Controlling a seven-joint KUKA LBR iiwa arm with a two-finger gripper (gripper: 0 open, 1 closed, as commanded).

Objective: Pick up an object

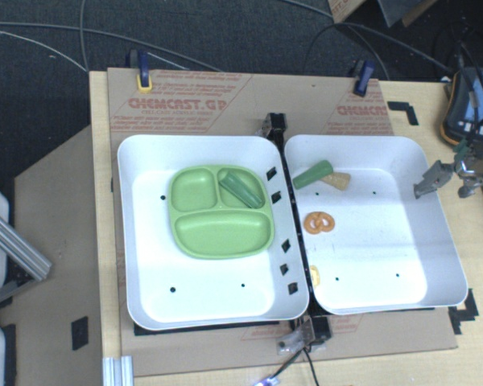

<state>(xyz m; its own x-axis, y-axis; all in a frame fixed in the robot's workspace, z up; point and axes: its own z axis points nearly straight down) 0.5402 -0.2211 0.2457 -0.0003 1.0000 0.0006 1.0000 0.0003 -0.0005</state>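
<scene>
Gripper [435, 179] at right bin's [435, 264] far-right rim, jaws' state unclear; descending here risks striking the rim, missing the pretzel [319, 223].

Rt bin [435, 248] front half open.

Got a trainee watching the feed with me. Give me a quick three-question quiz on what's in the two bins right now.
1. True or false: the green divided plate sits in the right bin.
2. Which object lies nearest the middle of the right bin's left half?
A. the pretzel
B. the green pickle-shaped piece
C. the tan piece
3. Fill in: a dark green item rests in the plate's upper-____ compartment.

Key
1. False; it sits in the left bin.
2. A. The green piece and the tan piece lie touching near the bin's upper left corner.
3. right
</scene>
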